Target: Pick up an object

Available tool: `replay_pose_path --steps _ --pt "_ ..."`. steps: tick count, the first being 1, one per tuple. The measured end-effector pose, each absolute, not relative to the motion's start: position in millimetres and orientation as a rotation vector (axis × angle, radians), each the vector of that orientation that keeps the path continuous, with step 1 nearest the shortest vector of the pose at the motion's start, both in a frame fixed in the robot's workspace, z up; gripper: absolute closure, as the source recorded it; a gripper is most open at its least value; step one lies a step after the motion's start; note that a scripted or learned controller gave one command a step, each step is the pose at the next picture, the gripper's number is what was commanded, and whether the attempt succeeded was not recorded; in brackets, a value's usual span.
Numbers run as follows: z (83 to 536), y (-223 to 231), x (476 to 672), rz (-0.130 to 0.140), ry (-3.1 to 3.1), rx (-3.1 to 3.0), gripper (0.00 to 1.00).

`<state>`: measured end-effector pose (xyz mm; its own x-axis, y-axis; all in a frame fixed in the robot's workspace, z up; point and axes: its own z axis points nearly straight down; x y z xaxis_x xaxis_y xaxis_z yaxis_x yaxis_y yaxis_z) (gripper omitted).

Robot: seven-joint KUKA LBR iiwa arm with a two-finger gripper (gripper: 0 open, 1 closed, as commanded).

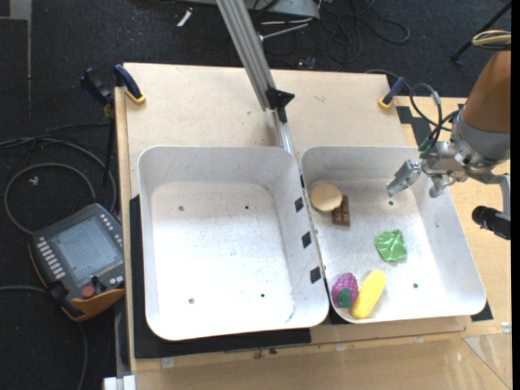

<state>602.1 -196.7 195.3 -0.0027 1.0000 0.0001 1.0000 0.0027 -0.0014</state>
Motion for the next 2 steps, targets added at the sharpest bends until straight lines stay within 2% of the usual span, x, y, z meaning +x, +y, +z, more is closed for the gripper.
replay_pose_path --steps 1,2 --pt "195 -197 602.2 0.002 -2.224 -2.217 0.00" --pt "132 -197 604.4 0.005 -2.219 -2.218 0.00"
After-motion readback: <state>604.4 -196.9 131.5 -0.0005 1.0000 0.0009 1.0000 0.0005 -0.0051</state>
